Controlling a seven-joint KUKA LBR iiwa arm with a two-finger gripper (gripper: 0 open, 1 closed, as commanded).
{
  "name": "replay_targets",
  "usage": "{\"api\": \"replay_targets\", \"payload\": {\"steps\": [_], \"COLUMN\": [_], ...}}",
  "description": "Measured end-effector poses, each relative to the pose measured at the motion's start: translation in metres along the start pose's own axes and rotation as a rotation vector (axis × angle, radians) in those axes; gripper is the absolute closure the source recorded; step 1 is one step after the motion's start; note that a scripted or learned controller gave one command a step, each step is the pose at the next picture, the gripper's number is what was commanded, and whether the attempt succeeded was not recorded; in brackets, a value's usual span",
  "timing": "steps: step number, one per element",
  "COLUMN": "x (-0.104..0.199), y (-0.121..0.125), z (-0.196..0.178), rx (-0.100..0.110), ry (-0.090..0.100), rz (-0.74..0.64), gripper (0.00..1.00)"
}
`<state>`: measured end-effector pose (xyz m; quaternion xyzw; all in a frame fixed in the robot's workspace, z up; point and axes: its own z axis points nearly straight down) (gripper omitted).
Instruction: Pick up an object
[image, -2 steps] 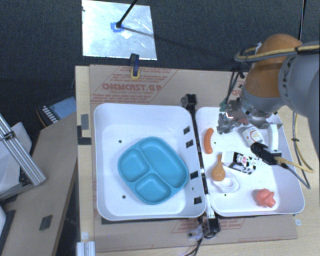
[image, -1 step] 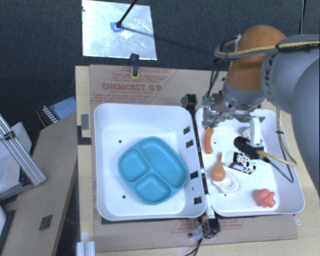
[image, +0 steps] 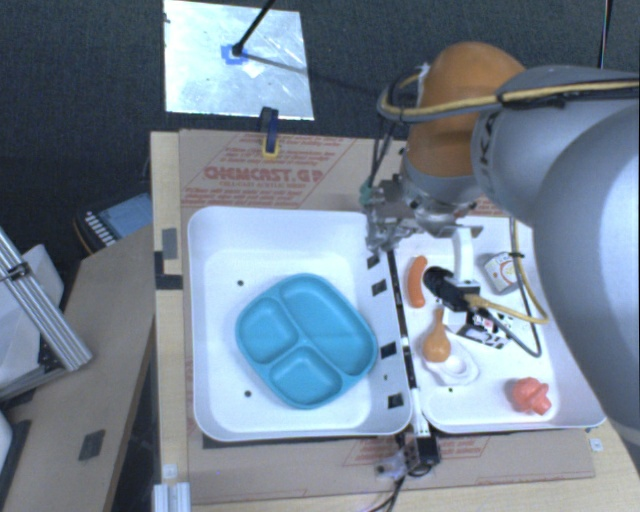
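Gripper (image: 385, 235) sits over the bin divider (image: 392, 310) (finger state: cannot tell); descending here risks hitting the rim, missing the orange sausage (image: 416, 282).

Red print "CHEMCAST G?" on brown cardboard sheet (image: 290, 170), just behind left white bin (image: 215, 240); last characters unclear. Other print illegible.

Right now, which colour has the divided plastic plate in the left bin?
Light blue; the divided plastic plate shows best in the camera view, lying in the white left bin.
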<state>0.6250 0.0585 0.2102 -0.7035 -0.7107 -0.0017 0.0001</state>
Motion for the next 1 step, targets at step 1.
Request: {"api": "replay_targets", "payload": {"steps": [1], "x": [0.0499], "y": [-0.0019], "z": [0.0035], "rx": [0.001], "ry": [-0.001], "rz": [0.001], "gripper": [1.00]}}
